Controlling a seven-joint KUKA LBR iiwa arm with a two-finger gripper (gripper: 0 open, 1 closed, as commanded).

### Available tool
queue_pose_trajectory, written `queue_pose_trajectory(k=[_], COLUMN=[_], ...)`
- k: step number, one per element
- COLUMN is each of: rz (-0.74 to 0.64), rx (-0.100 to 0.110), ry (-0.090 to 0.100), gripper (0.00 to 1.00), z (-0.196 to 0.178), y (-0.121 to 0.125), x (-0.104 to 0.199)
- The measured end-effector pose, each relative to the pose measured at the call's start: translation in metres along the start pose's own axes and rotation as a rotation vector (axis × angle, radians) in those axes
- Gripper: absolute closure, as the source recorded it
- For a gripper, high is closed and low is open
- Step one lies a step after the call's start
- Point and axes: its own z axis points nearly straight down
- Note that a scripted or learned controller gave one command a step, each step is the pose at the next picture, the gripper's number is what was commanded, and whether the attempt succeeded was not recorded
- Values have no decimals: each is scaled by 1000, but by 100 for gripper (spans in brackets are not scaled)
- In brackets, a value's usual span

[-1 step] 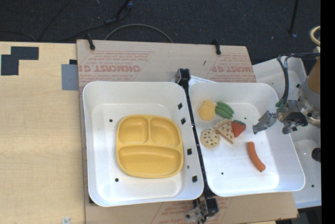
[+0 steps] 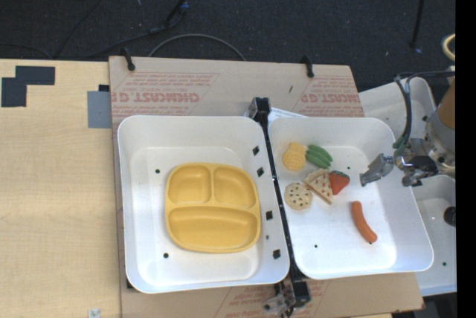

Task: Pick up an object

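Currently, in the camera view, the two-finger gripper (image 2: 387, 169) is positioned at the right edge of the right-hand shallow white bin (image 2: 405, 253), its fingers spread apart and grasping nothing. The small orange sausage-shaped toy (image 2: 364, 222) is located on the bin floor just below and slightly left of the fingertips, its long axis running diagonally from upper left to lower right. A yellow divided plastic plate (image 2: 212, 206) is seated in the left-hand shallow white bin (image 2: 141, 138).
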Motion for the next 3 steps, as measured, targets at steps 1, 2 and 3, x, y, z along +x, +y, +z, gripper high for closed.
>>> queue_pose_trajectory(k=[1, 2, 3], rz=[1, 0, 1], rx=[7, 8, 3], ry=[3, 3, 2], gripper=[0, 0, 0], z=[64, 128, 151], y=[2, 0, -1], x=[-2, 1, 2])
